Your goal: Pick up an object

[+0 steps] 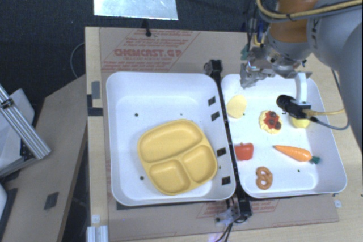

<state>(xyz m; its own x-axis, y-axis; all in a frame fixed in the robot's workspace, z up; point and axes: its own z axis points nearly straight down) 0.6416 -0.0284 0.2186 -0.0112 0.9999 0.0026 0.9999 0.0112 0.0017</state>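
The left bin (122, 122) holds a yellow divided tray (177, 156). The right bin (329, 170) holds a pale yellow chip (237, 105), a small pizza (271, 121), a red pepper (244, 151), a carrot (293, 152) and a pretzel (263, 177). The gripper (251, 77) hovers over the right bin's far-left corner; I cannot tell its state.

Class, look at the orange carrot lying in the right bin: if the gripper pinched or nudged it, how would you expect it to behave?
The carrot looks like a moulded toy, so probably stiff and light. Its round, tapered shape suggests it might roll or pivot if pushed, and could slip from a pinch near the thin end. It lies apart from the pretzel, so a nudge likely disturbs nothing else at first.
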